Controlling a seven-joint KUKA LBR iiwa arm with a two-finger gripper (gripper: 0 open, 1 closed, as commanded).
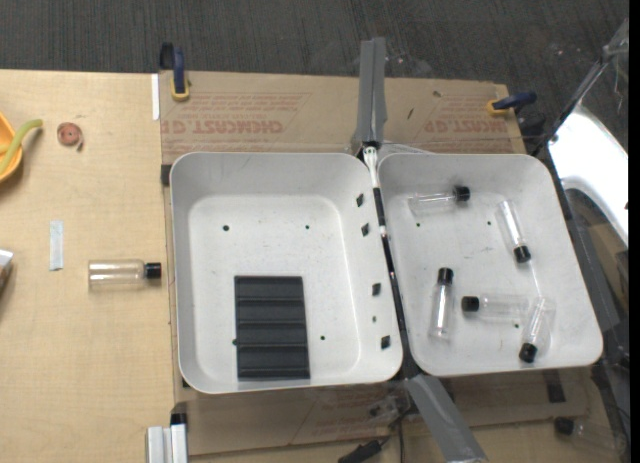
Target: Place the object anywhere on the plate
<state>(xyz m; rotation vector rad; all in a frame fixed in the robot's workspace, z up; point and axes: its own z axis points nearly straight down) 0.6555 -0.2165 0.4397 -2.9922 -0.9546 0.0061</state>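
I see the ribbed black plate (270, 328) lying flat on the floor of the left bin (200, 211), toward its near edge, with nothing on it. The right bin (560, 241) holds the vials, clear with black caps, and I count five there, all lying on their sides. One vial (438, 199) lies near the far wall with its cap to the right. A second (512, 226) lies at a slant near the right wall, cap toward me. A third (439, 306) lies near the middle with its cap pointing away. A fourth (497, 305) lies crosswise beside it, cap to the left. The fifth (537, 326) lies at the near right corner. Its clear end touches or overlaps the fourth's; I cannot tell which.

The raised walls of both bins stand between those vials and the plate, meeting along the middle, where small black clips (381, 231) sit.

A sixth vial (120, 271) lies on the wooden bench (80, 351), just left of the left bin, cap toward the bin. Also on the bench are a small white strip (56, 246), a small round reddish disc (68, 133) and part of an orange and yellow thing (10, 146) at the left edge.

Both bins rest on a sheet of cardboard (270, 116), held by two clamps (176, 76) at its far corners. A grey bar (372, 91) runs back from the seam between the bins.

How the gripper stands, I cannot tell.
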